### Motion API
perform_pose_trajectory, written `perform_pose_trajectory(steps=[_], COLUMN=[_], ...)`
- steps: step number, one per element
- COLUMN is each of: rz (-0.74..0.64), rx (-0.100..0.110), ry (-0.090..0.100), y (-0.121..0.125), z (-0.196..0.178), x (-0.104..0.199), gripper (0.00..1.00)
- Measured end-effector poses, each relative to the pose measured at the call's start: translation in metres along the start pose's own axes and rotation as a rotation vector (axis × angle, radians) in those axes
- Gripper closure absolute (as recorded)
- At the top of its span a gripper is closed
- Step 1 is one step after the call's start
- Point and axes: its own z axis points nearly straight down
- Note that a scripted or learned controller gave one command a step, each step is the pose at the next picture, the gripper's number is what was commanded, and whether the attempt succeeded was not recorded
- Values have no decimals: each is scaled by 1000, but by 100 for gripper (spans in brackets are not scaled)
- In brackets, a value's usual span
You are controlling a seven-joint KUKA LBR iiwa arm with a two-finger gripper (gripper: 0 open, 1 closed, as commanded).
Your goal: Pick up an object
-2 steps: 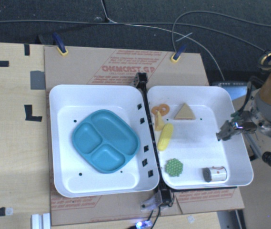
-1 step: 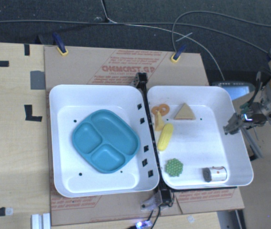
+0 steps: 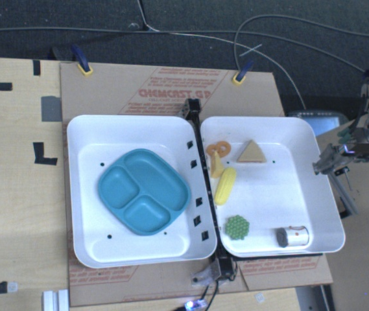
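Just outside the shallow white right-hand bin [image 3: 323,173], the two-finger gripper [image 3: 337,161] waits (whether open or closed I cannot tell); a likely target, the yellow plastic corn cob [image 3: 225,185], lies against that bin's left wall.
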Motion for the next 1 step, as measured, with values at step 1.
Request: perform_pose_trajectory(steps=[1], rz=[-3], rx=[4], ry=[2], y=[8], z=[14], x=[41], gripper=[100])
